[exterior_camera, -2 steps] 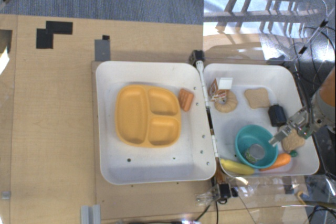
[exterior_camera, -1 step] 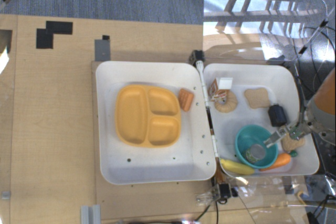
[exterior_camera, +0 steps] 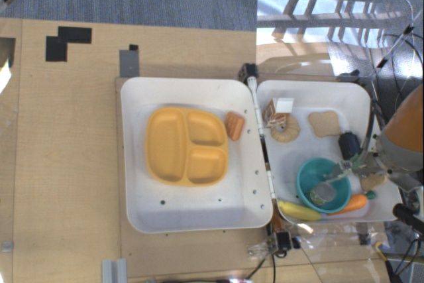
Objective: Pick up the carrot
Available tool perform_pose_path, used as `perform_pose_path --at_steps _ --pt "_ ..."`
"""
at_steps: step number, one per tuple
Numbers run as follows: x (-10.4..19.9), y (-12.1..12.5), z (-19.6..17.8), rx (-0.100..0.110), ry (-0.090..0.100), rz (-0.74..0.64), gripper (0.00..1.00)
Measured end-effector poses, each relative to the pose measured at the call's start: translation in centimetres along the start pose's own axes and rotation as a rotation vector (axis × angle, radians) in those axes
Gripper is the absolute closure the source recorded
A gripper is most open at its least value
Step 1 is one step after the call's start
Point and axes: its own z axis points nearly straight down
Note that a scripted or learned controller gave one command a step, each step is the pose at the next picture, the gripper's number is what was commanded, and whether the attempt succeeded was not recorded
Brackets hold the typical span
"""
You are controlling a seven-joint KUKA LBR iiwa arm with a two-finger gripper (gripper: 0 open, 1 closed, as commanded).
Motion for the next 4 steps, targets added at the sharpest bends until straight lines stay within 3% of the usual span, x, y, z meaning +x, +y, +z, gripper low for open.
perform_pose_path --at_steps 1,2,3,4 --pt "0.2 -0.3 -1.5 0.007 -0.009 -0.542 0.0" --pt "0.4 0.0 0.4 -0.001 -0.011 -0.127 0.0" --pt "1.5 0.3 -1.2 0.001 -0.013 -0.542 0.0" --pt "-0.4 -0.3 -1.2 0.004 -0.014 -0.785 0.0"
